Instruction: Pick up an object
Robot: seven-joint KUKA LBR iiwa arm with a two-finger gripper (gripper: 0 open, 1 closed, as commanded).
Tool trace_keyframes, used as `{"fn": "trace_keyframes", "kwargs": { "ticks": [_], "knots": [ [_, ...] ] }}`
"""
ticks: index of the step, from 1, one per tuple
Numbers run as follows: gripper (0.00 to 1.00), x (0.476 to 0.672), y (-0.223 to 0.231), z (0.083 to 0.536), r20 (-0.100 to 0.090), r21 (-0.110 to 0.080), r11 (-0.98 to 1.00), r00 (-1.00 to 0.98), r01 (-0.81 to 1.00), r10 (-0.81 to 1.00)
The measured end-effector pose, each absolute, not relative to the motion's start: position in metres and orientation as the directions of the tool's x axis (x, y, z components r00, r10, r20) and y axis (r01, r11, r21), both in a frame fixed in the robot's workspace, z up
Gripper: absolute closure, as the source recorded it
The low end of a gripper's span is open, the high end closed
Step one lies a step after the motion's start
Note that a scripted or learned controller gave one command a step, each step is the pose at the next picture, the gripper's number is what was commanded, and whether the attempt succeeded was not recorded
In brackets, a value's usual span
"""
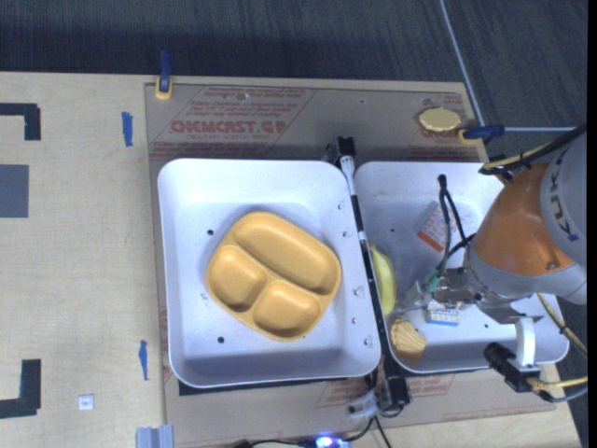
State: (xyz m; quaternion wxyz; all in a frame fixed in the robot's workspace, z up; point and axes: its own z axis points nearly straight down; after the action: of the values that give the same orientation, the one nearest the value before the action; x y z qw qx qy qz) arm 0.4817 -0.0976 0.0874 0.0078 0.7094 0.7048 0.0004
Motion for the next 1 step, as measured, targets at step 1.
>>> {"fn": "trace_keyframes", "kwargs": {
  "ticks": [1],
  "knots": [
    [0.0,0.4817,-0.0981,0.0873,-0.01,0.012,-0.005,0.005,1.0,1.0]
  ]
}}
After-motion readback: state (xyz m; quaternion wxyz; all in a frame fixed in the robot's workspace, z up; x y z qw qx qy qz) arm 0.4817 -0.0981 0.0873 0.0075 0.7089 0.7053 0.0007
